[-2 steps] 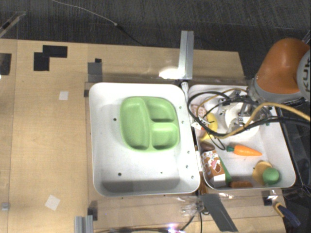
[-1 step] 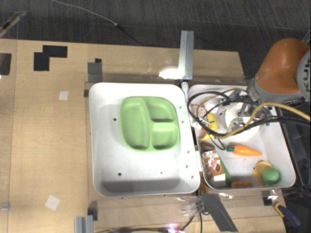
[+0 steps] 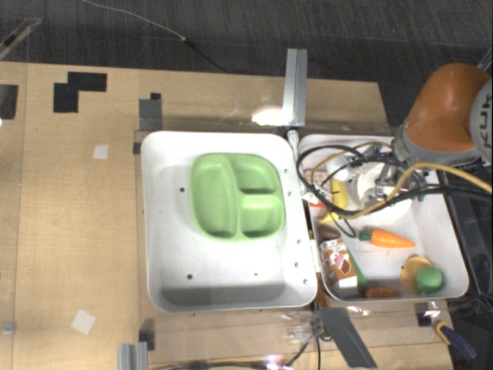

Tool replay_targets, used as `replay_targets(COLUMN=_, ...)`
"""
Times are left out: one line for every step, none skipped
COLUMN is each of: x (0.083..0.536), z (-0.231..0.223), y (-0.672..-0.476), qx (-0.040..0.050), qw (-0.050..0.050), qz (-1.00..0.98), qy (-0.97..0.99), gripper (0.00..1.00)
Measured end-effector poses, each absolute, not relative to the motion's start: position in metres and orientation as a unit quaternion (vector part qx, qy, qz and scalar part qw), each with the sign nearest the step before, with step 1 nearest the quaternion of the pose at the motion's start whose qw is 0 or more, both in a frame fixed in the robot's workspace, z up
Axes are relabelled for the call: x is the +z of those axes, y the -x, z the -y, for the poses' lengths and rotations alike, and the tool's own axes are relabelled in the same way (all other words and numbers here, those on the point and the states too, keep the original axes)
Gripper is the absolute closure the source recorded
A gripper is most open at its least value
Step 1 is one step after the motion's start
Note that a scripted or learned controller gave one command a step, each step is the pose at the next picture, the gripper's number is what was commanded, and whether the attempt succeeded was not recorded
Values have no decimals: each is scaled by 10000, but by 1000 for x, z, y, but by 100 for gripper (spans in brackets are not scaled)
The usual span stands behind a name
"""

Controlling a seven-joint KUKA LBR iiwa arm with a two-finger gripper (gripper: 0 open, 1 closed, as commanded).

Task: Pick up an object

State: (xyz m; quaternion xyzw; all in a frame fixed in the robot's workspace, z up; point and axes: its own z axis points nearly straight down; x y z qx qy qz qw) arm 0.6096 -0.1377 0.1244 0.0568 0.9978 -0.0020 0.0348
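My gripper (image 3: 360, 182) is low over the far part of the right bin (image 3: 454, 272), wrapped in black and yellow cables. Close by its left side is a yellow banana-like piece (image 3: 337, 193). Just in front of the gripper an orange toy carrot (image 3: 387, 239) with a green top lies on the bin floor. A small printed snack packet (image 3: 337, 259) rests near the bin's left wall. A green ball (image 3: 430, 279) and a tan rounded piece (image 3: 416, 266) sit together in the near right corner. A brown stick-like item (image 3: 380, 291) lies along the front wall.
The left bin (image 3: 169, 284) holds a light green divided plate (image 3: 235, 196) towards its far side. A metal post (image 3: 296, 91) stands behind the gap between the bins. The arm's orange band (image 3: 443, 110) hangs over the right bin's far right corner.
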Motion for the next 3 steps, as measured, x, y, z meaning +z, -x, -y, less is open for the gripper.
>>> replay_targets(x=97, z=137, y=-591, qx=-1, qw=74, qz=-9981, qy=-615, gripper=0)
replay_targets(x=91, z=91, y=-569, qx=-10, qw=97, qz=-9945, qy=-1044, gripper=0)
replay_targets(x=89, z=104, y=-620, qx=7, qw=3, qz=-9882, qy=-1532, gripper=0)
